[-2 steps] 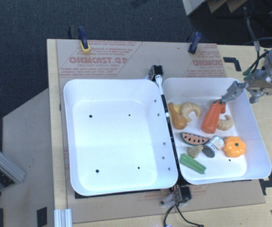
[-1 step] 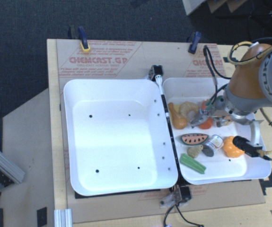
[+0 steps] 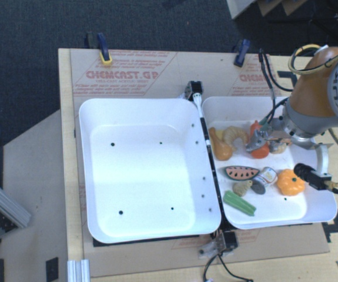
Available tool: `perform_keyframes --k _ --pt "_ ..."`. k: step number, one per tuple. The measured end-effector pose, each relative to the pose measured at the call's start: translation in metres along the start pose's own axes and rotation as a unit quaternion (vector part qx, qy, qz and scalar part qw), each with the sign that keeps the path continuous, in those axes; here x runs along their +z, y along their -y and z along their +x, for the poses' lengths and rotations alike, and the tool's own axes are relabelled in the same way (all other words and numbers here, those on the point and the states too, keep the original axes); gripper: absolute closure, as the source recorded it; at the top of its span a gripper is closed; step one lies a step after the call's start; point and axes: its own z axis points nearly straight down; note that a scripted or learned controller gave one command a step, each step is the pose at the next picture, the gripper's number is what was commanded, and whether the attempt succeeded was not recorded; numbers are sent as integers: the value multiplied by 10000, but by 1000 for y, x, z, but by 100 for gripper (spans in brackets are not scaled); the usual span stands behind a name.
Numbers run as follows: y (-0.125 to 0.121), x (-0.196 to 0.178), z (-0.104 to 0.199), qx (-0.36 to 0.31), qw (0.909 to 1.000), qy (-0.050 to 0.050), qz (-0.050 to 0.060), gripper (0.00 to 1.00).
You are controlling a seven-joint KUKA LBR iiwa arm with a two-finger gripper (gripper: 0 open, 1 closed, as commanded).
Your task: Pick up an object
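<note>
The tool (image 3: pixel 260 140) sat low in the right bin (image 3: pixel 318 210), directly over a red-orange toy (image 3: pixel 259 151) near the bin's middle. Whether it was spread or pinching, I could not tell.

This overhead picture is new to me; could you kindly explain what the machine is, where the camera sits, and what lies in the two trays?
It is a single camera fixed above a bench, looking down at a slant. The grey robot arm with an orange band reaches in from the right; its gripper sits low over a small red object in the right white bin. That bin also holds an orange pumpkin toy, a watermelon slice toy, a green stick-shaped piece and a tan curved toy. The left white bin lies alongside.
</note>
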Motion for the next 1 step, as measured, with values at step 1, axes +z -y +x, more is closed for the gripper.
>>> perform_keyframes --k 1 --pt "6 -79 104 -46 10000 -19 -23 100"
